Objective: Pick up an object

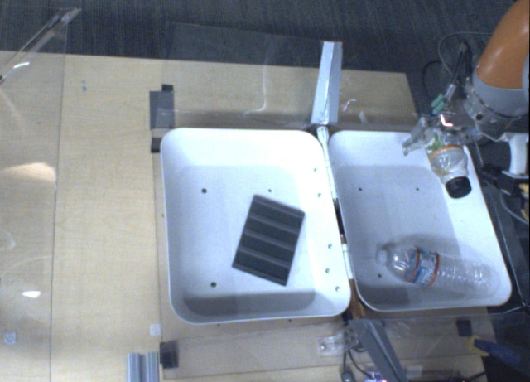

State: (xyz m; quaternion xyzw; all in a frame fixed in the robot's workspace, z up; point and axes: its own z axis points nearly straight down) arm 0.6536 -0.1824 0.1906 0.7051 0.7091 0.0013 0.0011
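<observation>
My gripper hangs over the far right corner of the right bin, below the orange-banded wrist. It is shut on a small clear bottle whose black cap points down and toward the front. A larger clear plastic bottle with a blue and red label lies on its side at the front of the same bin. In the left bin, a dark ribbed rectangular block lies flat near the middle.
A metal post stands behind the seam between the two bins. Cables and dark hardware crowd the bench's right edge. A clear panel covers the bench to the left.
</observation>
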